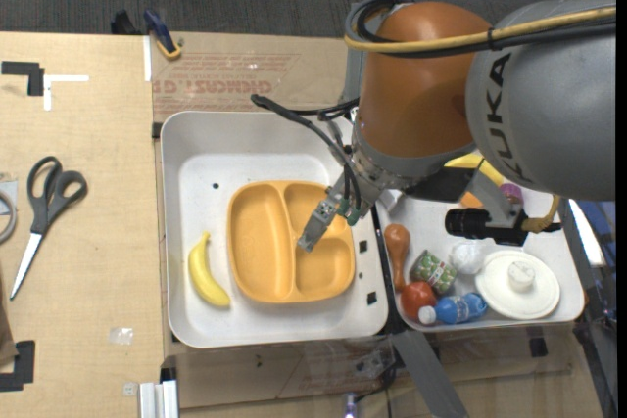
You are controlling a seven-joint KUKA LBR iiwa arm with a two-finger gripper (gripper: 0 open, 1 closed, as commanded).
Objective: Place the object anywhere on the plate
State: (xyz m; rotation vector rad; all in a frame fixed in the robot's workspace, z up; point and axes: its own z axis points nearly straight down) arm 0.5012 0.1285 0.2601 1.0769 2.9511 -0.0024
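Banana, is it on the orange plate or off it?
Off. The banana lies on the left bin's floor beside the plate's left edge.

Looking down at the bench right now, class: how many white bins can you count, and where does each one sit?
2. The left bin holds the orange plate and a banana. The right bin sits beside it, partly under the arm, holding small items.

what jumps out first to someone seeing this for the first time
The big grey and orange arm fills the upper right, its gripper reaching down over the yellow divided plate in the left bin. A banana lies in that bin just left of the plate, not on it. The right bin is crowded with small items, among them a white lid-like disc and a blue bottle.
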